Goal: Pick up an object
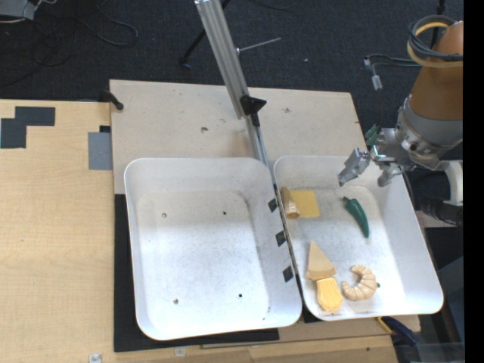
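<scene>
bench: pale board [189, 119] under both bins, with a metal rail [227, 59] slanting up and away from the gap between them.

left bin: the big white tray [151, 203] on the left, just specks and scuffs on the floor as far as I can see.

right bin: the white tray [420, 278] on the right, all the pickable stuff is in here.

arm: comes in from the right, wrist [435, 89] parked over the far right corner of the right bin.

claw: the gripper [370, 169] hangs above the far end of the right bin, two fingers spread fairly wide, nothing between them.

yellow block: flat square piece [304, 203] by the divider, far left part of the right bin, with a small roll [290, 203] touching its left side.

wedge: tan cheese-like piece [318, 262] toward the near side, with an orange chunk [329, 293] just nearer.

shrimp: curled pale thing [360, 283] near the front, beside the orange chunk.

pepper: green chili [356, 215] mid-bin, closest object to the claw.

key relation: pepper sits just nearward and a touch left of the claw, long axis running far-left to near-right. My guess is the fingers want to straddle it across the short way, so a short drop toward the near side plus maybe a wrist twist.

risk: it's thin and low, could easily slip out on the close.
</scene>
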Controlling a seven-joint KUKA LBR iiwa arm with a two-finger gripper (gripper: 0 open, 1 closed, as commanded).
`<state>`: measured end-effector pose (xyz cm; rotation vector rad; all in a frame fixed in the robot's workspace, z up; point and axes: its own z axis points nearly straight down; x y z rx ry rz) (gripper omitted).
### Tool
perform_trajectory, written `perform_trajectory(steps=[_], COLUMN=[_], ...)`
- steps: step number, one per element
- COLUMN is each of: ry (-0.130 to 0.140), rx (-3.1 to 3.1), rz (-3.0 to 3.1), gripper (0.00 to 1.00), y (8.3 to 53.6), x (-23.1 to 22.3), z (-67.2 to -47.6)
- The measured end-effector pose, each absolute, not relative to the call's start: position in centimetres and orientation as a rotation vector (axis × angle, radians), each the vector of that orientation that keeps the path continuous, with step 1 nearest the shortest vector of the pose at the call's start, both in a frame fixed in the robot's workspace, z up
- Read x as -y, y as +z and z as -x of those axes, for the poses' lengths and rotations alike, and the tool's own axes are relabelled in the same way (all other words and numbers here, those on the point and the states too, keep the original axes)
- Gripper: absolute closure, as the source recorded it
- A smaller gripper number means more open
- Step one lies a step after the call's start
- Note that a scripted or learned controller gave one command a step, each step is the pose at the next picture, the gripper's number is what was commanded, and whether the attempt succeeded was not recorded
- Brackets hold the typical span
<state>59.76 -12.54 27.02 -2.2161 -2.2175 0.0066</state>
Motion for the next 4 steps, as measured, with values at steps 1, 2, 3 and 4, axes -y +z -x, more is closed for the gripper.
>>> perform_trajectory(steps=[1, 2, 3, 4], ry=[0.003, 0.007, 0.01, 0.007], rx=[2.22, 2.216, 2.214, 2.215], rz=[2.219, 2.217, 2.216, 2.218], gripper=[0.0, 0.0, 0.0, 0.0], y=[27.3, 22.8, 16.6, 12.0], x=[12.6, 12.1, 12.1, 12.3], z=[-59.8, -59.5, -58.6, -58.0])
